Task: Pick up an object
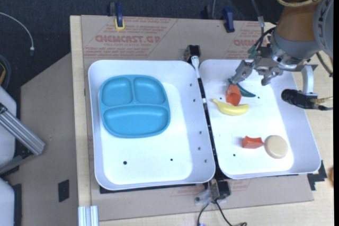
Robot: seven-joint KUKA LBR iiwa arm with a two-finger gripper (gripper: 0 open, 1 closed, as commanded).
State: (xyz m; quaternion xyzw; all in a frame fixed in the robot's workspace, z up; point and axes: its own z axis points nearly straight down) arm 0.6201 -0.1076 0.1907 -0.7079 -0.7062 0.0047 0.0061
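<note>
carrot piece (233, 95) sits just below-left of the gripper (253, 72), toward right bin's (296, 135) far edge — banana (231, 108) touching it; fingers spread, nothing btwn them.

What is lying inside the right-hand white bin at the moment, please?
In the right bin: a yellow banana, an orange-red carrot-like piece with dark green at its top, a red piece and a beige round piece. The gripper covers the bin's far part.
</note>
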